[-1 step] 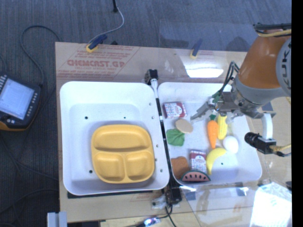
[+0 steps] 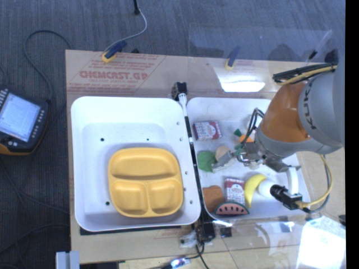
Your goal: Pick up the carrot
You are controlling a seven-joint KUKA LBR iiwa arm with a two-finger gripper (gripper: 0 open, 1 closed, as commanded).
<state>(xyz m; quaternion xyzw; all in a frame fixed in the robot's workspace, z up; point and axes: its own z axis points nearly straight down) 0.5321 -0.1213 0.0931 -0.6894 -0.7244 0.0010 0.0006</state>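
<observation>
A yellow divided tray is sitting in the left bin. In the right bin, the gripper is hovering by a green piece; whether its claw is wide or narrow I cannot tell. The carrot is lying at the gripper's one o'clock, under the wrist. A banana is lying at five o'clock.

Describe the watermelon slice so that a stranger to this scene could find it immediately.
Look at the right white bin, the one the grey and orange arm reaches into. Go to its near edge, just beside the divider between the bins. The watermelon slice lies there below a red packet: a half-moon, red with a dark rind.
</observation>
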